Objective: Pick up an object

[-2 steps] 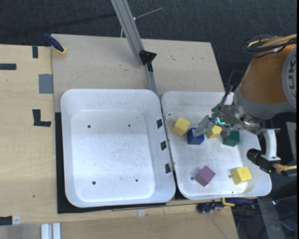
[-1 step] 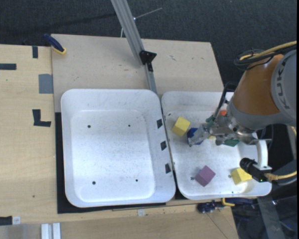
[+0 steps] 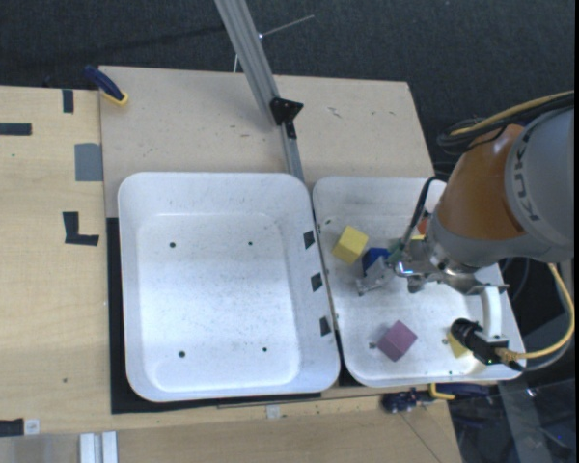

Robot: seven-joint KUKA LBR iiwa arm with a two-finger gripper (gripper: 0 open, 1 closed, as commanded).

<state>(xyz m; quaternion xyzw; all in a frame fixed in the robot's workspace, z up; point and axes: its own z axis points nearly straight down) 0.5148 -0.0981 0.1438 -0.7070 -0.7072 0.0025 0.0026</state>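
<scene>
Camera view: a slanted look down on a desk (image 3: 203, 123) with two white bins side by side.
Arm: reaches in from the right, wrist low over the right bin (image 3: 367, 201).
Pincer (image 3: 374, 276): down at the bin floor, at a blue block (image 3: 374, 257); how far it is open, and whether it grips anything, I cannot tell.
Yellow block (image 3: 349, 243): just beside the blue one, on its left.
Purple block (image 3: 398, 340): alone, nearer the front wall of the right bin.
Left bin (image 3: 135, 258): bare white floor.
Advice: likely best to straddle the blue block squarely, keep off the yellow neighbour, close fully, then lift straight up.
</scene>
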